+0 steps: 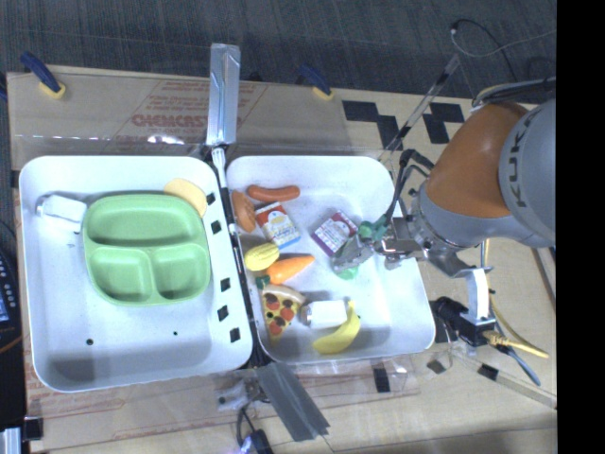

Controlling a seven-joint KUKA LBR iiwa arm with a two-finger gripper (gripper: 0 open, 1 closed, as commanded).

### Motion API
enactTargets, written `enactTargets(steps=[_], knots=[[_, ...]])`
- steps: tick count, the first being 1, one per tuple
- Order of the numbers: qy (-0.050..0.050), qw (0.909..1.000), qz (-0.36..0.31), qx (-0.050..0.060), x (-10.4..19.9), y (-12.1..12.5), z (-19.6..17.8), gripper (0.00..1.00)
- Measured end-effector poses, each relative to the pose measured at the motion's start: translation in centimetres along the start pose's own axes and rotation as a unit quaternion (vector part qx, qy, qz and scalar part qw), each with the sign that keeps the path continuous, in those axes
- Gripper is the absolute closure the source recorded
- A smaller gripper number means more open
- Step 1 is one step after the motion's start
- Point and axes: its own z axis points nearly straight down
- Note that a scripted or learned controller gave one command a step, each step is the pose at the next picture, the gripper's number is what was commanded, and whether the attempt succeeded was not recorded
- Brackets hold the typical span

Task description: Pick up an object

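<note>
The right bin (402,296) holds several toy foods: a sausage (273,194), a small red-and-white carton (277,225), a maroon packet (333,234), a lemon (262,255), a carrot (289,268), a pizza slice (278,308), a white cylinder (326,313) and a banana (338,335). My gripper (357,250) reaches in from the right and sits low over the bin's middle, just right of the maroon packet. A small green-tinted piece (346,270) lies right under it. The frame does not settle whether anything is held.
The left bin (57,343) carries a green divided tray (146,247), a yellow piece (188,195) at its top right corner and a white block (62,208) at its left. A metal divider (223,97) rises between the bins. Cables and clamps lie right of the bench.
</note>
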Motion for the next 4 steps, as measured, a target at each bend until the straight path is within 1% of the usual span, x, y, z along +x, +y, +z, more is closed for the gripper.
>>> enactTargets(steps=[1,2,3,4], knots=[[0.0,1.0,-0.009,-0.001,-3.2,6.1,2.1,0.0],[-0.002,1.0,-0.004,-0.008,-3.8,9.3,10.5,0.0],[-0.001,0.9999,-0.007,-0.008,-3.6,9.4,9.5,1.0],[-0.001,0.9999,-0.011,-0.003,2.0,9.9,-3.5,1.0]])
